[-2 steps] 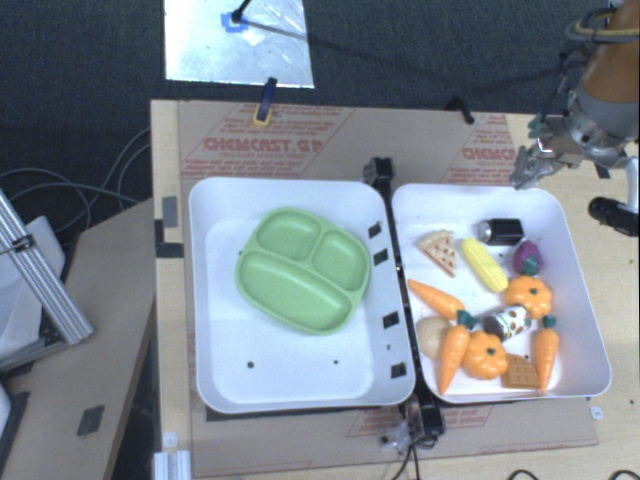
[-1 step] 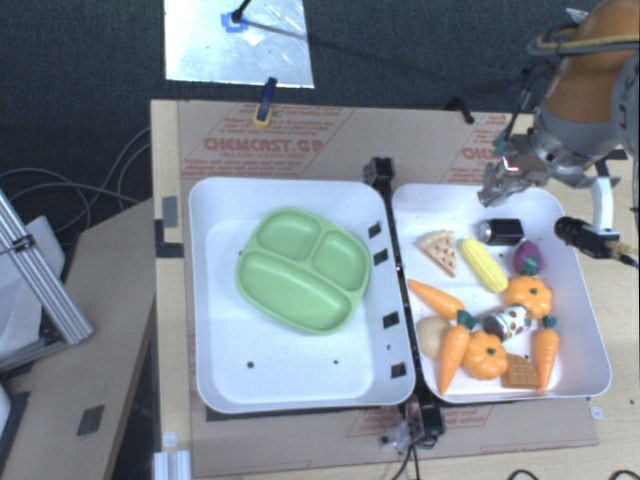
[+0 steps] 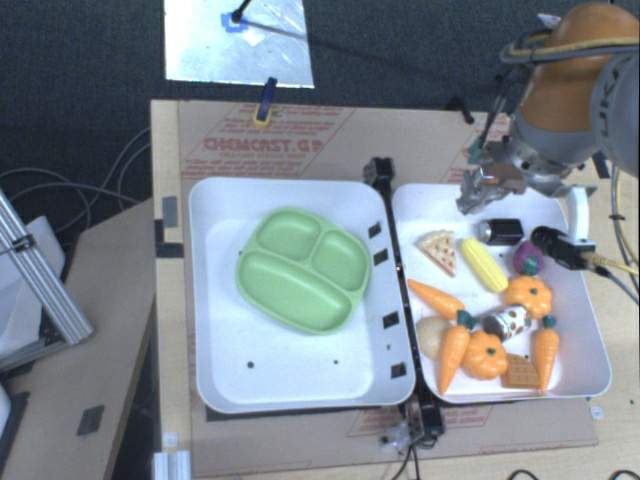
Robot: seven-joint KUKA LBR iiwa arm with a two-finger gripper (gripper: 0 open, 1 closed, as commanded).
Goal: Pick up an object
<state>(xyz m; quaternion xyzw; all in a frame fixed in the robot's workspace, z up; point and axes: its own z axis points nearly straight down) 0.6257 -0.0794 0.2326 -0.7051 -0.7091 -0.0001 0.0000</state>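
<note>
- Overhead, the gripper (image 3: 473, 200) hangs above the rear left corner of the right bin (image 3: 592, 370). Whether it is spread or closed is not discernible, and nothing can be seen held in it.
- Nearest to it, toward the front, lie a pizza slice (image 3: 438, 251) and a dark block (image 3: 503, 231), both apart from the gripper.
- Between and just in front of these lies a corn cob (image 3: 484, 265), set diagonally, with a purple toy (image 3: 526, 258) to its right.
- Farther front, a long carrot (image 3: 435, 296) points toward the bin's left wall, and an orange pumpkin (image 3: 528, 293) sits right of it.
- Along the front wall crowd a pale round toy (image 3: 429, 336), a second carrot (image 3: 452, 353), a second pumpkin (image 3: 484, 357), a brown cracker (image 3: 520, 371) and a third carrot (image 3: 545, 353).
- The left bin (image 3: 225, 368) holds a green plate (image 3: 303, 268) with three compartments, lying flat near its middle.
- Both bins rest side by side on the bench (image 3: 300, 138).
</note>
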